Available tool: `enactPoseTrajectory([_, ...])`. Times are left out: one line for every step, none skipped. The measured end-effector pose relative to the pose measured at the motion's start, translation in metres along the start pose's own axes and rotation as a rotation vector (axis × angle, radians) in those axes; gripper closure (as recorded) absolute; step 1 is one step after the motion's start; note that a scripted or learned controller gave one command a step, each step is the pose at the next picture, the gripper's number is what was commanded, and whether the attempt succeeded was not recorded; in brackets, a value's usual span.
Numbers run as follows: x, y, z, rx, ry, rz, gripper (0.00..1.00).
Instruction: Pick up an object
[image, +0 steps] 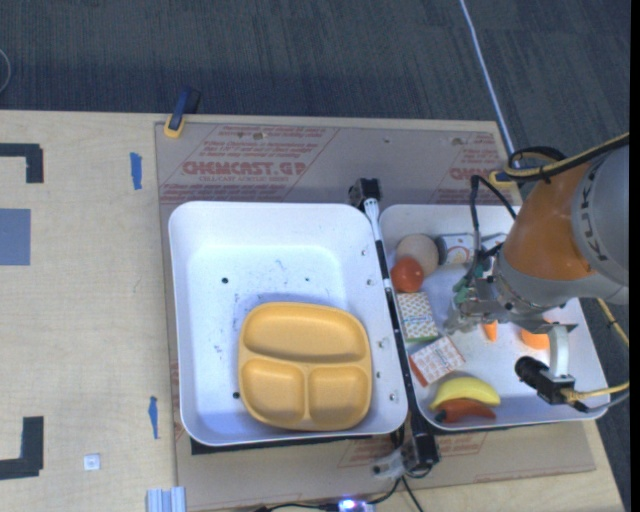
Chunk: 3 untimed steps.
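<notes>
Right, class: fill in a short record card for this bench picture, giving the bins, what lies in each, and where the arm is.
left bin: holds a yellow divided tray, three compartments, lying flat near the front
right bin: holds several small things
near its front edge: a banana with a red item beside it
near its far left corner: a red ball next to a pale round item
between them: two printed packets
arm: reaches in from the right, above the right bin
gripper: low over the right bin's middle; finger state unclear

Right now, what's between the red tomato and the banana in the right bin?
Camera view: two printed packets, one below the tomato, another just above the banana.
</notes>
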<state>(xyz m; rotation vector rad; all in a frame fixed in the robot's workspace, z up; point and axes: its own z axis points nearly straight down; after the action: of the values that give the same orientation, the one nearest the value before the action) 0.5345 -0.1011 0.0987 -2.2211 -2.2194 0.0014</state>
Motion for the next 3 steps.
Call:
enactPoseTrajectory([0.008, -0.009, 0.011, -0.01, -0.003, 0.001, 1.0])
enactPoseTrajectory([0.006, 0.01, 0.012, -0.003, -0.001, 0.0, 1.0])
enactPoseTrajectory([0.008, -0.043, 0.012, -0.009, -0.002, -0.001, 1.0])
